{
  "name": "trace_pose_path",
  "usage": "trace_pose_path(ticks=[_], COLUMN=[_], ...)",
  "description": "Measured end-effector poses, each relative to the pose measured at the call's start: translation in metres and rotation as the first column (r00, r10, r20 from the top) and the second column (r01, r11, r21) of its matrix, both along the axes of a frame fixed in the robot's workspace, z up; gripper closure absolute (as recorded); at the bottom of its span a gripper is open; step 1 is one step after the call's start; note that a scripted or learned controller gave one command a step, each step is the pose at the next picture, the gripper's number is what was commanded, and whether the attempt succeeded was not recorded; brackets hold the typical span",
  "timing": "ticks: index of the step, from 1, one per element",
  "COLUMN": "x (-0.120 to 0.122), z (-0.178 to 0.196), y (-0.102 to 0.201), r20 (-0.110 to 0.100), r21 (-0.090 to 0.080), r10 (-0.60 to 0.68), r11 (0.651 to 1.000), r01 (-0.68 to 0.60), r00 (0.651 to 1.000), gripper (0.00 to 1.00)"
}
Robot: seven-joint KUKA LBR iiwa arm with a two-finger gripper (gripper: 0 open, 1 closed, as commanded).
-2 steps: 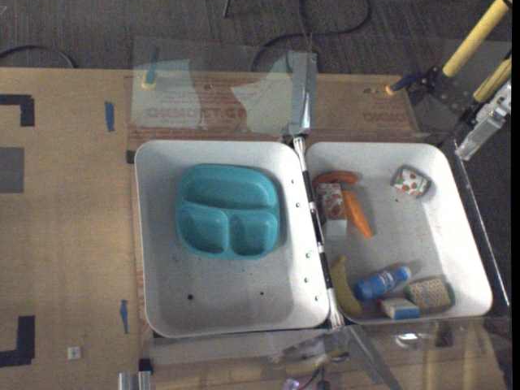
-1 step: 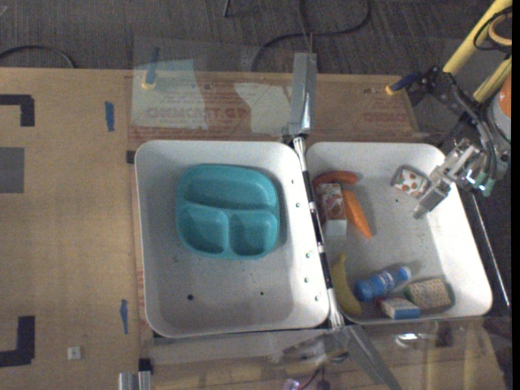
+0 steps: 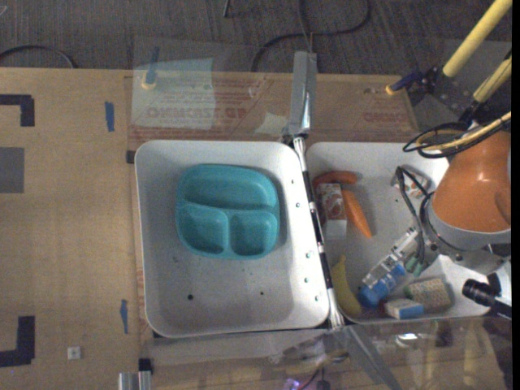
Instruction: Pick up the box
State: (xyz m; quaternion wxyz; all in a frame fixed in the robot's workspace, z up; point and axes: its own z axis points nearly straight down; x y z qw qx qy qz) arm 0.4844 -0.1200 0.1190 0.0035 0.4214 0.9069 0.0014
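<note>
Grey arm [image 3: 479, 242], orange band [image 3: 478, 187]

Even, moderately bright overhead light washes the two shallow white plastic bins [image 3: 154, 218] almost flat, with soft, faint shadows. The whole frame is slightly blurred, and the clear plastic sheet [image 3: 175, 92] shows pale glare.

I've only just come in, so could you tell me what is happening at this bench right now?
A robot arm reaches in from the right over the right bin, where a small box, a carrot, a banana, a bottle and a few other small items lie. The box rests flat by the divider, apart from the arm, not picked up. The left bin holds a teal divided plate.
</note>
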Motion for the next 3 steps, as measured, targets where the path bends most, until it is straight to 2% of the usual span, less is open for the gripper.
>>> trace_pose_path(ticks=[1,2,3], x=[-0.004,-0.001,0.008], z=[-0.030,-0.019,-0.030], y=[0.019,0.018,0.011], r20=[0.001,0.012,0.001], r21=[-0.005,-0.004,0.000], r10=[-0.143,-0.147,0.116], r11=[0.990,0.989,0.993], r01=[0.143,0.147,-0.116], r00=[0.990,0.989,0.993], gripper=[0.00,1.00,1.00])
